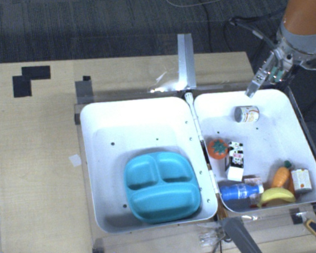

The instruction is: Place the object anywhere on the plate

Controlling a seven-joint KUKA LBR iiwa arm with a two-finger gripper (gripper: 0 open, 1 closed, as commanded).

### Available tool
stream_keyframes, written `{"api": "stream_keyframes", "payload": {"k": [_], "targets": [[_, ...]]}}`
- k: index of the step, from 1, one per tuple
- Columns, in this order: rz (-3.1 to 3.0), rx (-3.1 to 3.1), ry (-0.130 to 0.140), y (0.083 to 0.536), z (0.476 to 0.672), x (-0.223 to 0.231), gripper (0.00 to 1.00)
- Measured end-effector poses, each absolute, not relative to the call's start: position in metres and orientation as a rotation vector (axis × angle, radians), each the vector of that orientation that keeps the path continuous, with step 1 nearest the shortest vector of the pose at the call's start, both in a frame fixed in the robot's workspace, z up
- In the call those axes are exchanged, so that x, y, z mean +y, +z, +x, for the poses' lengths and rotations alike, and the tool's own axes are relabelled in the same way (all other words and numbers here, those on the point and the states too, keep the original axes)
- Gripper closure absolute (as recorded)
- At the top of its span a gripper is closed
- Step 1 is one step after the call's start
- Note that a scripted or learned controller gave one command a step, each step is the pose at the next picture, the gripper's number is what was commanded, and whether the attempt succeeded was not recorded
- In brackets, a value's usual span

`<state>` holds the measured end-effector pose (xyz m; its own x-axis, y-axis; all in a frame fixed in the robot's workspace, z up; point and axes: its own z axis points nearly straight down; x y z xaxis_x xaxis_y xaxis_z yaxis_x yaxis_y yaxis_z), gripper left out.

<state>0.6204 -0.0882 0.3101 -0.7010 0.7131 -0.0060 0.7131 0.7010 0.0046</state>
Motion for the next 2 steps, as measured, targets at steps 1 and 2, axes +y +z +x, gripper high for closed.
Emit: {"api": "stream_keyframes", "payload": {"k": [1, 2], "targets": [[1.212, 2.891, 0.003, 0.31, 0.62, -0.088, 0.0], [1.203, 2.885, 0.007, 0.323, 0.622, -0.087, 1.0]]}}
